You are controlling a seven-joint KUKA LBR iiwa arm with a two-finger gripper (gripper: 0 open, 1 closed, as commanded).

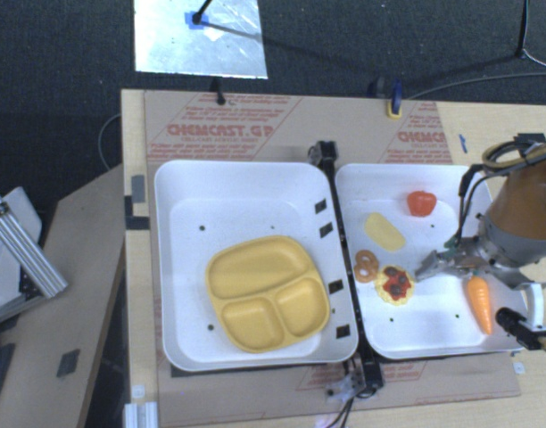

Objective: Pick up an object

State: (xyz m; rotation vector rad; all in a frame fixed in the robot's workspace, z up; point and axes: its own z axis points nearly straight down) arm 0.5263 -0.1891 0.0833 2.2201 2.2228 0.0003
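Carrot (479, 304) lies nearest in the right bin (416, 341), long axis running near to far, just right of the gripper (431, 266) (whose grip state I cannot tell; nothing seen held). Left of it sit the pizza toy (397, 284) and pretzel (366, 266). Farther back, cardboard (282, 123) reads "CHEMCAST GP".

2 bins (179, 266), 1 tray (268, 292), 5 toy foods (421, 203)
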